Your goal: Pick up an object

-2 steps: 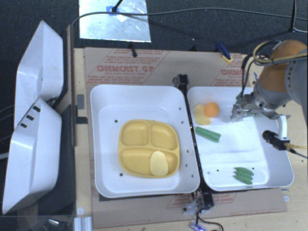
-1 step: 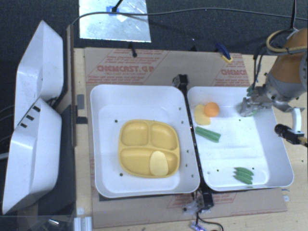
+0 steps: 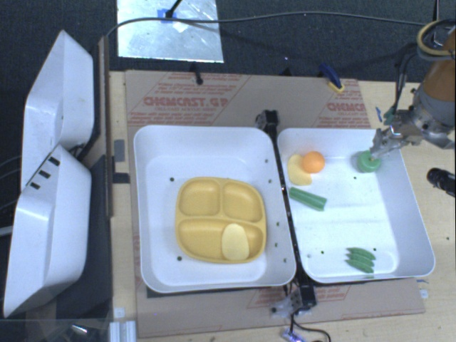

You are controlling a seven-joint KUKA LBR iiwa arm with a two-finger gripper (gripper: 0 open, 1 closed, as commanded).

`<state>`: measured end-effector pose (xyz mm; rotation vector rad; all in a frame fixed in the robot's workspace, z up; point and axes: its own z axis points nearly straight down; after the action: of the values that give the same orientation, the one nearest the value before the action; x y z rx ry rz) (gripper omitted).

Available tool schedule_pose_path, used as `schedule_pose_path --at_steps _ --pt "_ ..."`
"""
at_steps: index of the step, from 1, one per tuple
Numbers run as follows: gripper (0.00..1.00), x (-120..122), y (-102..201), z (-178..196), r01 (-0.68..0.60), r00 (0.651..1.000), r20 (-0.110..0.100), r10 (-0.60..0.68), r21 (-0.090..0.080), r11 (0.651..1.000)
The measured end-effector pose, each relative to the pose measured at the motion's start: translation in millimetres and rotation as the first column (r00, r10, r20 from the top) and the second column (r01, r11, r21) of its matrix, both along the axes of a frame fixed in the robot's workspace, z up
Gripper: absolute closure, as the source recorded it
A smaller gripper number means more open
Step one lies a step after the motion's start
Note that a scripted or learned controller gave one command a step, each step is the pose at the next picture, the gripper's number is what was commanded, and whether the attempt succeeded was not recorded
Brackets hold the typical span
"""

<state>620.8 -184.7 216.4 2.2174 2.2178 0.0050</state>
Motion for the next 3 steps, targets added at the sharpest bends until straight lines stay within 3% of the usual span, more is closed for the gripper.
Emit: schedule_pose_path --at_steps 1,3 --pt "1.00 1 0 48 0.000 1.000 -0.001 0.000 0.000 1.000" --pt "1.00 -12 99 44 -0.005 1.000 -0.005 0.005 0.003 1.000"
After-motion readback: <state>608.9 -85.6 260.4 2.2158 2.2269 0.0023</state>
